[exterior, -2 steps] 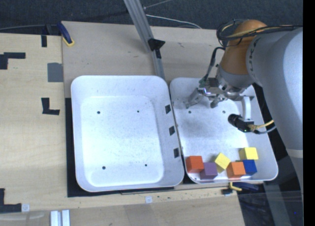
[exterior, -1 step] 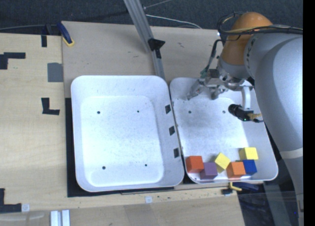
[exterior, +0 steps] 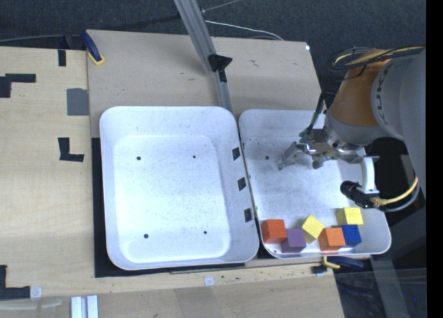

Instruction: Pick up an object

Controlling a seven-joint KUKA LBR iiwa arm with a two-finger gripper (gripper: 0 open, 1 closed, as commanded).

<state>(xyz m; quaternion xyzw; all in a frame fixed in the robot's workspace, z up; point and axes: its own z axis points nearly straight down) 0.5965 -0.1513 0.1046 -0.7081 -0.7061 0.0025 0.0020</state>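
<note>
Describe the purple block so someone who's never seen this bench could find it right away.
Look in the right bin, along its near edge where the blocks cluster. The purple block sits between an orange block and a tilted yellow one; it is the only purple piece.

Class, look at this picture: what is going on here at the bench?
A robot arm reaches in from the right, its claw above the bare middle of the right bin. The coloured blocks, among them an orange block and a yellow block, sit along that bin's near edge, apart from the claw.
</note>
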